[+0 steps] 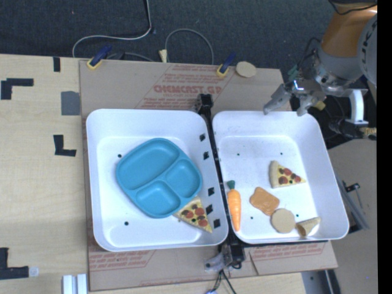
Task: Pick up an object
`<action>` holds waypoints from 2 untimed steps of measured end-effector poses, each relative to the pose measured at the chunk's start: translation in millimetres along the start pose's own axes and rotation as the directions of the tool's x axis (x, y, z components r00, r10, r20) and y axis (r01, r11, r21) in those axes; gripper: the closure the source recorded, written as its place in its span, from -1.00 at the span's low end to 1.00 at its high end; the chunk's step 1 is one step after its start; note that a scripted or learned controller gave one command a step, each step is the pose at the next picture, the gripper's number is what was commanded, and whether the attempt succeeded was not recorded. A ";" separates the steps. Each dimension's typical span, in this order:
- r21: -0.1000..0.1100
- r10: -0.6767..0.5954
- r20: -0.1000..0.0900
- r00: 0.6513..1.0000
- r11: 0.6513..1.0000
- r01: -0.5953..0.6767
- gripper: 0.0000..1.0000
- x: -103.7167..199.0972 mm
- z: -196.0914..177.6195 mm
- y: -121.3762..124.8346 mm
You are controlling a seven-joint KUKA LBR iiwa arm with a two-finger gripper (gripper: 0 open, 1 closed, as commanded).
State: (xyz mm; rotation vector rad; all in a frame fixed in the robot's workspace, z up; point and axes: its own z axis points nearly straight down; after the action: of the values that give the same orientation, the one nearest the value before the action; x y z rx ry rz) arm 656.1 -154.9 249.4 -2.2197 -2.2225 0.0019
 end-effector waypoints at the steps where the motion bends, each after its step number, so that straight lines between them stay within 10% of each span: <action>1: 0.010 0.001 -0.003 1.000 1.000 -0.001 -1.00 10.9 76.1 -71.1; 2: 0.004 0.002 -0.001 1.000 1.000 -0.002 -1.00 9.2 65.6 -132.2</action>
State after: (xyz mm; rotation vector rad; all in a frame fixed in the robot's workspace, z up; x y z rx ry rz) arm 523.9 -146.0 183.9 -2.2201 -2.2176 0.0052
